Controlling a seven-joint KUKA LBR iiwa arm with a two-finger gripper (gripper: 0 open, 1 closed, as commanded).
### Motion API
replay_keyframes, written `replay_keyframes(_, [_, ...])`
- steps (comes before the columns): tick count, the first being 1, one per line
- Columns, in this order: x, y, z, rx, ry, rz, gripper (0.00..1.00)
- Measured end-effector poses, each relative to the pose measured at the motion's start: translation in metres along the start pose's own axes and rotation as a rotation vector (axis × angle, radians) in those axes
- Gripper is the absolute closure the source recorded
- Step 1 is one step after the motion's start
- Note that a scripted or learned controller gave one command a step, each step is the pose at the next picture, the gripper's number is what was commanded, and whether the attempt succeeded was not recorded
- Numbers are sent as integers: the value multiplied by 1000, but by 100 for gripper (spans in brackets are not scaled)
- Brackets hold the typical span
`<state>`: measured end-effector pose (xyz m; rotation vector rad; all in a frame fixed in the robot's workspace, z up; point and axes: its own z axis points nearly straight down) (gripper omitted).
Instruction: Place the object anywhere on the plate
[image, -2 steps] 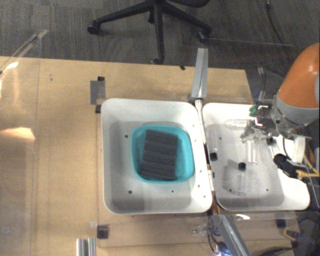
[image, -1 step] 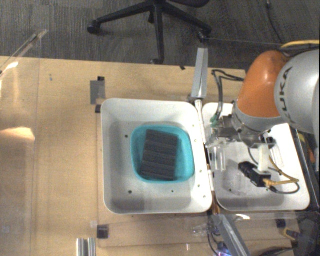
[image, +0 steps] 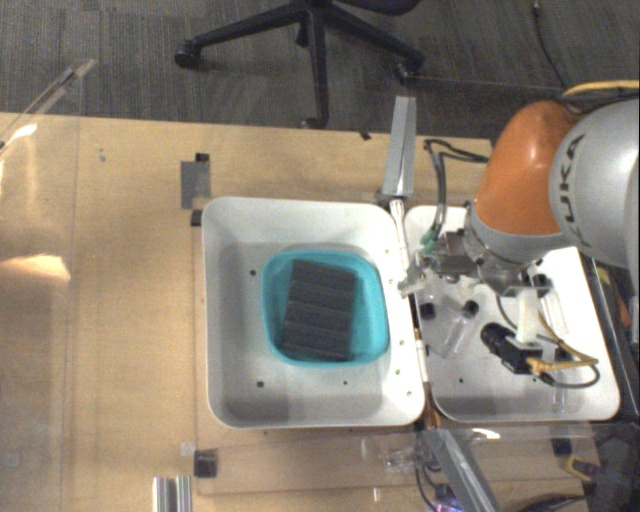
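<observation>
Two white bins are sitting side by side below me, the left bin (image: 225, 330) and the right bin (image: 590, 400) touching at their rims; the wooden bench (image: 100, 350) is carrying both; an office chair base (image: 315, 40) is standing on the carpet (image: 100, 40) beyond.

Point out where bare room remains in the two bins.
Left bin: a bare floor strip on every side of the teal plate, whose middle the dark ridged block covers. Right bin: crowded under the arm; bare near its front rim.
</observation>
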<state>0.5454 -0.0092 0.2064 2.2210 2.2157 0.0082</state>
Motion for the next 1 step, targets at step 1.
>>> replay_keyframes(1, [67,11,22,3,0,4,0])
